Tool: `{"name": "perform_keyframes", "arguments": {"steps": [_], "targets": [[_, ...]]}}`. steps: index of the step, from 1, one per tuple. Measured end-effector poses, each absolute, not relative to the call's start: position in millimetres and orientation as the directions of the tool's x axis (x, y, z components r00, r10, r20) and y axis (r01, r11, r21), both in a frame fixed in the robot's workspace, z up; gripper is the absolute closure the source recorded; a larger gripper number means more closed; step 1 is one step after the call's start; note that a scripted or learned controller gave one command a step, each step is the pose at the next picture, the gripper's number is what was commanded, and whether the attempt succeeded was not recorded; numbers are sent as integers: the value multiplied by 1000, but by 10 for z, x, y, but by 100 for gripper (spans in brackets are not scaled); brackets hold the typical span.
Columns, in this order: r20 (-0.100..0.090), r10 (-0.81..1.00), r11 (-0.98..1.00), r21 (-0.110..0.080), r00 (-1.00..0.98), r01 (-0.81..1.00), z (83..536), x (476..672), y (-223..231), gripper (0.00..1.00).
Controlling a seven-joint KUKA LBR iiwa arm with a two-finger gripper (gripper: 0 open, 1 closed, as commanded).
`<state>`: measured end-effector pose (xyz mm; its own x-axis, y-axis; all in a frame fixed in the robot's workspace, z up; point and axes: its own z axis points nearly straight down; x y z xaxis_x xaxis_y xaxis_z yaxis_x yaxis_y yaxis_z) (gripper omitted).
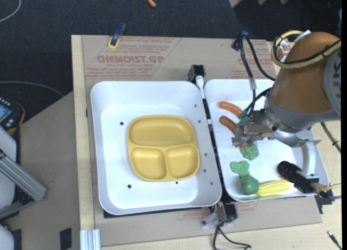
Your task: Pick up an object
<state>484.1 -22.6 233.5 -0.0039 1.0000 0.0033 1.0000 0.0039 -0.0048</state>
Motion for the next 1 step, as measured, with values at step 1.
{"name": "perform_keyframes", "arguments": {"steps": [1], "targets": [[1,1000,0,-5,0,1000,2222,4749,-234,100]]}}
